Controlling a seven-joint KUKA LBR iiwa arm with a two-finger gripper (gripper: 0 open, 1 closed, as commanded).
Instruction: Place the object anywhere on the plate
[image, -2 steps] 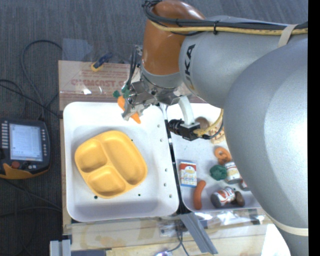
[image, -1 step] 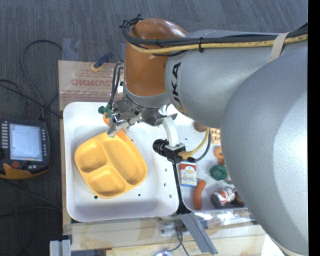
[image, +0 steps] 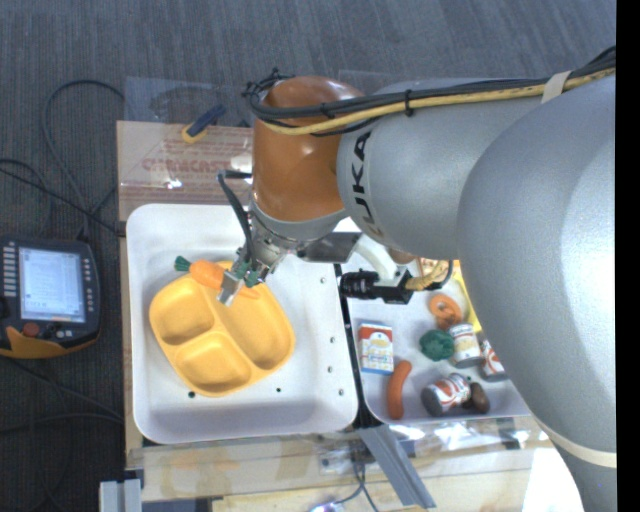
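A yellow divided plate (image: 215, 335) with three compartments lies in the left white bin (image: 300, 400). An orange toy carrot (image: 207, 272) with a green top rests at the plate's back rim, partly over the bin floor. My gripper (image: 238, 281) hangs low over the plate's back edge, just right of the carrot's thick end and close to touching it. The arm's orange band (image: 295, 150) and grey body hide what lies behind the gripper.
The right bin (image: 372, 405) holds several small items: a red and white carton (image: 376, 348), a sausage (image: 398, 388), a green lump (image: 436, 344), a small can (image: 465, 343) and a dark bottle (image: 450, 393). A teach pendant (image: 45, 295) lies left of the bench.
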